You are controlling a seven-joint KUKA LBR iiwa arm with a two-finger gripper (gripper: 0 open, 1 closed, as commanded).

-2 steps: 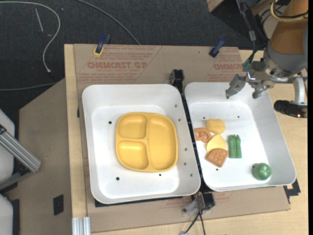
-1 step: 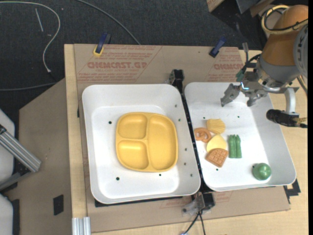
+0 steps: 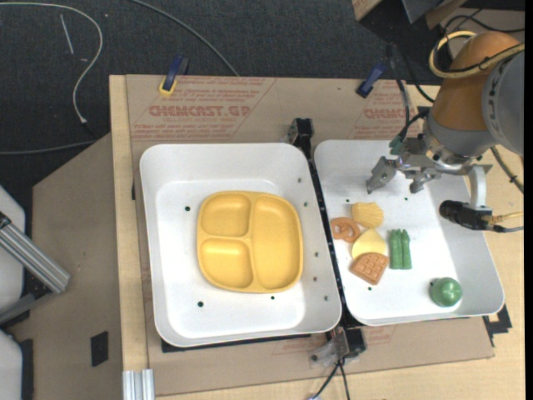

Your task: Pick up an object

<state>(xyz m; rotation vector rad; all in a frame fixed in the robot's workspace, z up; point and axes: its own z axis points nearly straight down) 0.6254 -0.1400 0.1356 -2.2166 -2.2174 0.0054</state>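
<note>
My gripper (image 3: 400,180) hangs open over the back of the right bin (image 3: 466,294), its fingers spread with nothing between them. In front of it, toward the bin's middle, lie several toy foods: a yellow shell-shaped piece (image 3: 368,215), a brown pretzel (image 3: 342,229), a yellow wedge (image 3: 370,243), a brown waffle (image 3: 370,267) and a green bean bundle (image 3: 400,249). A green apple-like ball (image 3: 445,292) rests near the front right corner.
The left bin (image 3: 166,223) holds a yellow three-compartment plate (image 3: 250,242). Both bins sit on a cardboard sheet (image 3: 208,107) held by blue clamps (image 3: 173,75). The grey and orange arm (image 3: 475,90) enters from the upper right.
</note>
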